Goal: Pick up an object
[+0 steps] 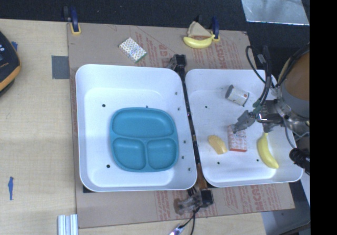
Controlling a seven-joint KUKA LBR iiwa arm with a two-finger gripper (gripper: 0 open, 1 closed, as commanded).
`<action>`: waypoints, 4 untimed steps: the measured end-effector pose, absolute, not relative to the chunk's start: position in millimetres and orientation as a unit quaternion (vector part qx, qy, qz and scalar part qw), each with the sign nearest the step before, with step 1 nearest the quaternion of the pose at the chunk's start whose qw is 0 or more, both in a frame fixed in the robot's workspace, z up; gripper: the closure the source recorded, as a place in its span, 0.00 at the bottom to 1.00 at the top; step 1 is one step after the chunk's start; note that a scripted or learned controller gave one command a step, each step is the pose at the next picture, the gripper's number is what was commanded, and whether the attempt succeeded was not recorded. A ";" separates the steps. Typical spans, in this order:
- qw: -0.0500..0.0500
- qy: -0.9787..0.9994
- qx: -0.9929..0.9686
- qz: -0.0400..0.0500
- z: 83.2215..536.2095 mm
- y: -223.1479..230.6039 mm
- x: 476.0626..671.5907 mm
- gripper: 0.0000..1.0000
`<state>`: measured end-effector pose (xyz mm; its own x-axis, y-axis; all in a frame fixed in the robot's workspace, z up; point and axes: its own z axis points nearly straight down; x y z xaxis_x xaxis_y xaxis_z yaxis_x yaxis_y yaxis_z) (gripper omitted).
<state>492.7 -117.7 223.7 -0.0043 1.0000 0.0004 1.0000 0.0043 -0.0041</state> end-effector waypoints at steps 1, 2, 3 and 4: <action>0.002 -0.709 -0.705 0.002 124.8 -127.1 522.9 0.00; 0.001 -0.709 -0.706 0.001 91.5 -135.7 597.1 0.00; 0.001 -0.709 -0.706 0.002 91.5 -166.5 542.5 0.00; 0.001 -0.710 -0.704 0.003 101.8 -167.0 542.6 1.00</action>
